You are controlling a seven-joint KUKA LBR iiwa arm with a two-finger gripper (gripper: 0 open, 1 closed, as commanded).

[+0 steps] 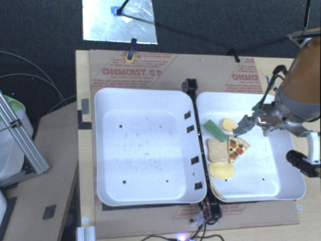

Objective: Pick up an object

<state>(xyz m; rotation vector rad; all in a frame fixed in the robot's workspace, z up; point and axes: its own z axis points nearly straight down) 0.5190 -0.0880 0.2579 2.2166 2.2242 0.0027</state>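
The gripper (239, 128) hangs low in the right bin (286, 185), reaching in from the right. Whether it is open or closed, I cannot tell.

Five toy foods lie in a bunch at the left side of this bin. One pizza slice (237, 148) lies just under the gripper tip. One small yellow round piece (228, 124) sits just beside the tip, to its left. One green stick (214, 130) lies farther left. One bread slice (217, 150) touches the pizza. One yellow chip (221, 171) lies below the bread.

There are two bins. The left bin (145, 139) sits right beside the other.
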